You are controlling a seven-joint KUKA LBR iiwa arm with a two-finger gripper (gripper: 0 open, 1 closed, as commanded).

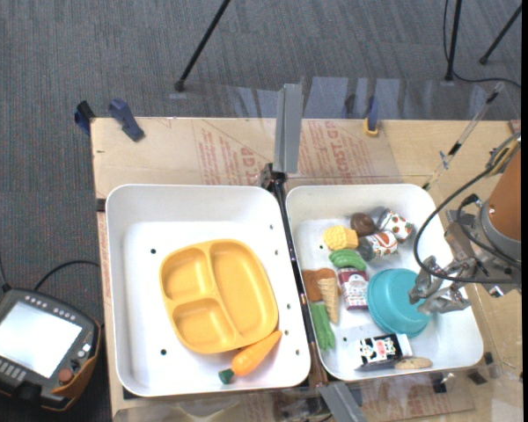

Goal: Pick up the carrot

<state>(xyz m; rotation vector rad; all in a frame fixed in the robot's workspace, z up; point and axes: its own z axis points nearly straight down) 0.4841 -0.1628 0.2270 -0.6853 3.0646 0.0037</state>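
While the carrot (254, 355) is seen in the left bin (132, 209), wedged between the yellow divided plate (217, 295) and the bin's near rim, the gripper (433, 290) is hung over the right bin (458, 341) by the teal bowl (393, 301); its spread cannot be told.

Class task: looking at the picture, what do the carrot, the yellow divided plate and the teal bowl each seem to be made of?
Carrot: probably moulded plastic toy; even orange, smooth, with a stubby green tip. Yellow divided plate: likely plastic, matte to satin; uniform colour, rounded moulded compartments. Teal bowl: probably plastic too; flat even colour, soft sheen. None can be confirmed by look alone.
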